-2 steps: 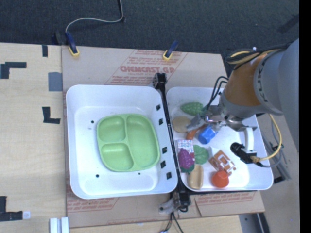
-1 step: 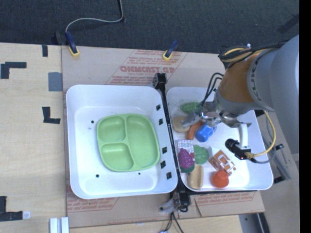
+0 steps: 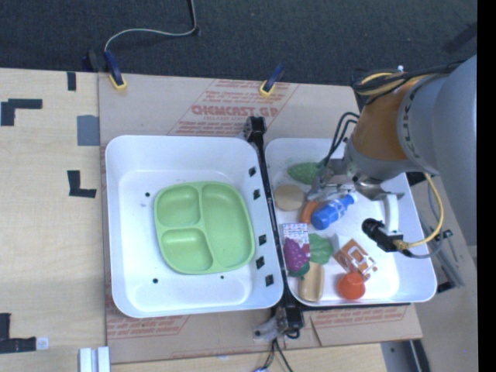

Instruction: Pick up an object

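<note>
Two shallow white bins sit side by side on a brown cardboard sheet, seen from above at a slant. The left bin (image 3: 124, 231), in the middle of the frame, holds a light green divided plate (image 3: 204, 227) with three sections. The right bin (image 3: 411, 281), at the right of the frame, holds a cluster of small toy foods. A blue bottle (image 3: 332, 211) lies tilted near the bin's centre, with an orange carrot-like piece (image 3: 309, 210) touching its left end. A tan round piece (image 3: 287, 198) sits to their left, and a green leafy piece (image 3: 304, 171) lies above. Lower down are a purple bunch of grapes (image 3: 295, 254), a green piece (image 3: 320, 249), a tan bread roll (image 3: 311, 284), an orange-and-white box (image 3: 356, 256) and a red-orange tomato (image 3: 351, 286).

The grey arm with its orange band reaches in from the upper right. Its claw (image 3: 332, 183) is low over the bin, just above the blue bottle; whether it is open or closed cannot be told from this angle.
</note>
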